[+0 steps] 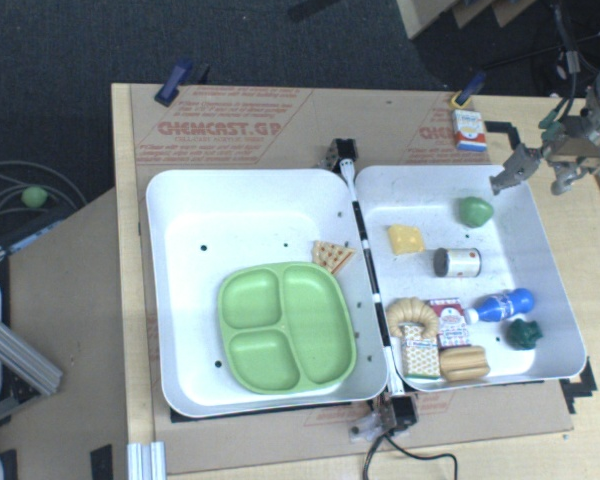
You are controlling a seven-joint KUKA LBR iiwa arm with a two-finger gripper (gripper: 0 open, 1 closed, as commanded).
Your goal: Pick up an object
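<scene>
Gripper point(536, 171): far right, above right bin point(550, 268) rim, fingers spread, holding nothing. Green ball point(474, 211) just beside.

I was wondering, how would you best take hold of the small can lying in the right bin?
The small can lies on its side, long axis running left-right, with free floor above and below it. I would probably come straight down and close the gripper across the middle of its round body, fingers on its upper and lower sides.

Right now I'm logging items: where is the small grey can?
The small grey can lies in the right white bin, between the yellow cheese wedge and blue bottle.
</scene>
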